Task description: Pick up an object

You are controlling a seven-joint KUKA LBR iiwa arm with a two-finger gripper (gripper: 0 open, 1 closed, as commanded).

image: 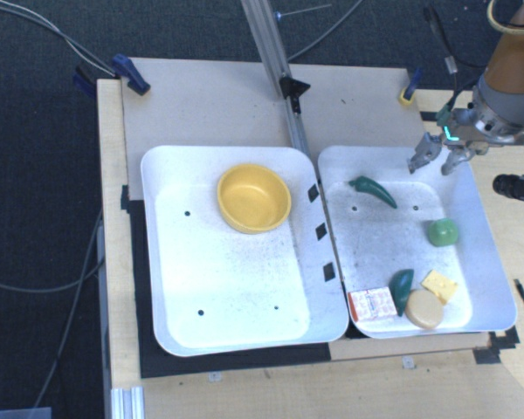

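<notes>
Above the right bin's (472,201) far edge, the gripper (437,158) hangs with fingers spread, nothing between them; green pepper (373,190) lies nearby.

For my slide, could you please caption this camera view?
Gripper, fingers apart, hovers over right bin; yellow bowl sits in left bin.

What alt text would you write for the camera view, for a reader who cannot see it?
A robot gripper hangs open over the far edge of the right bin, holding nothing. That bin holds a green pepper, a green ball, and near its front edge a small carton, a teal piece, a cheese wedge and a tan disc. The left bin holds a yellow bowl.
</notes>
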